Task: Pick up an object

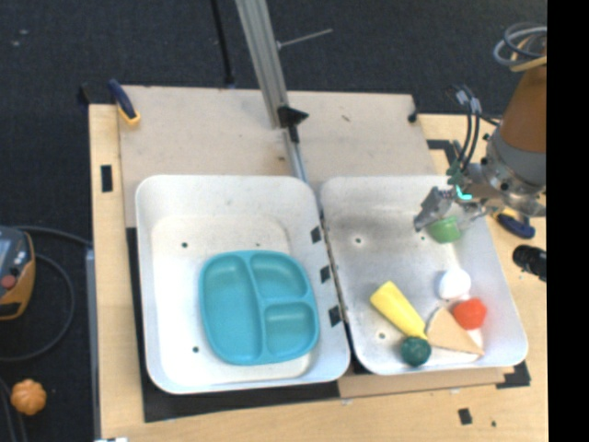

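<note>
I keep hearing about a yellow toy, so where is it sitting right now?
The yellow piece lies in the right bin, toward its front, just left of the tan wedge and above the dark green ball.

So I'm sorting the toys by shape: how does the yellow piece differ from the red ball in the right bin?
The yellow piece is long and lies slantwise; the red ball is round. The yellow piece is the larger. It lies nearer the bin's middle, the red ball nearer the right wall, partly on a tan wedge. Both lie in the right bin, apart from the hand.
</note>
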Motion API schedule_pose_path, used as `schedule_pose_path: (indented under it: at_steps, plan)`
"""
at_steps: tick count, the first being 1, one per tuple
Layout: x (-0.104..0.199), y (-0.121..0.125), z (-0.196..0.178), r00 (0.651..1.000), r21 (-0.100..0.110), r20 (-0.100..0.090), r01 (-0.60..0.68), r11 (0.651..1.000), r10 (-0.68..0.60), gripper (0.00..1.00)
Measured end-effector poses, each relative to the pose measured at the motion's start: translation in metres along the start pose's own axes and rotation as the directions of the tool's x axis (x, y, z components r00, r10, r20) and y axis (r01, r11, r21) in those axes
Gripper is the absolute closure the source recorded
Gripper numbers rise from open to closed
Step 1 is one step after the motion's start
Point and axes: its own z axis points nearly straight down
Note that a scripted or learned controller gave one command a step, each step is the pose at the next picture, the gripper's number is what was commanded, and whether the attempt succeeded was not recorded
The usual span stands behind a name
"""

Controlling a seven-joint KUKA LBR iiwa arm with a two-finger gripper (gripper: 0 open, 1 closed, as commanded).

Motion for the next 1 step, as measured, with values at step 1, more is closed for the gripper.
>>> schedule_pose_path:
  at_steps: [1]
  plan:
    - [0.0, 0.0005, -0.001, 1.0, -0.002, 0.0, 0.0, 1.0, 0.0, 0.0]
